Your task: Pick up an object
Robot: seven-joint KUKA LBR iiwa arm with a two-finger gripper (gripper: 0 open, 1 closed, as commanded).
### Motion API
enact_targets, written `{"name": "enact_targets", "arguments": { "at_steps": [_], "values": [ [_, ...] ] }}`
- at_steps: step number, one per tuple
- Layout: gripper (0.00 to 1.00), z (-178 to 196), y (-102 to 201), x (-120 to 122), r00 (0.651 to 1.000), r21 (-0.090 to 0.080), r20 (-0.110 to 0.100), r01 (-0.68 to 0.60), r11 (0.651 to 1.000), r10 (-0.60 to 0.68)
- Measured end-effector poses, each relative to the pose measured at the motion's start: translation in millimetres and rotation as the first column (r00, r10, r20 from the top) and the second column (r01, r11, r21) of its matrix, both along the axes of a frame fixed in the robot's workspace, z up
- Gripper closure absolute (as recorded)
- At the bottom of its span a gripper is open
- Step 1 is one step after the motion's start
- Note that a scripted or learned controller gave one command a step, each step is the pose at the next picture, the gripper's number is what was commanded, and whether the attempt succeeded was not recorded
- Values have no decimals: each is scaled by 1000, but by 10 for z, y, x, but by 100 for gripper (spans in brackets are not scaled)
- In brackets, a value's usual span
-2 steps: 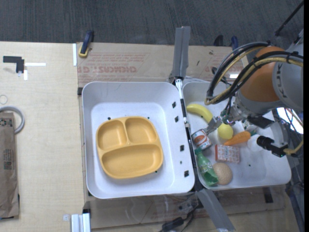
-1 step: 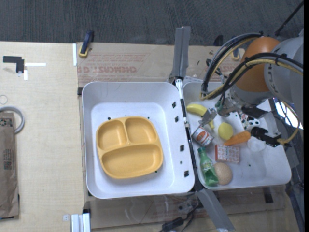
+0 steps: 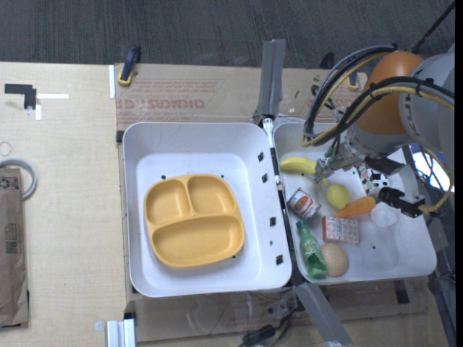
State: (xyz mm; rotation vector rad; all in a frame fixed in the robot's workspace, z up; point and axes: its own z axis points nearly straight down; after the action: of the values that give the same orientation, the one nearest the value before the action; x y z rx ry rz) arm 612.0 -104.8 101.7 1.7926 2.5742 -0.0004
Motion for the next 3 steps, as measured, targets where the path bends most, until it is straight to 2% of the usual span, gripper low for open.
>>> {"name": "enact_targets", "arguments": {
  "at_steps": [1, 2, 3],
  "values": [
    [100, 903, 767, 473, 998, 1, -3, 57, 998, -57],
    [100, 993, 760, 478, 998, -3, -2, 55, 998, -55],
    [100, 895, 1008, -78, 999, 1, -5, -42, 999, 42]
  ]
}}
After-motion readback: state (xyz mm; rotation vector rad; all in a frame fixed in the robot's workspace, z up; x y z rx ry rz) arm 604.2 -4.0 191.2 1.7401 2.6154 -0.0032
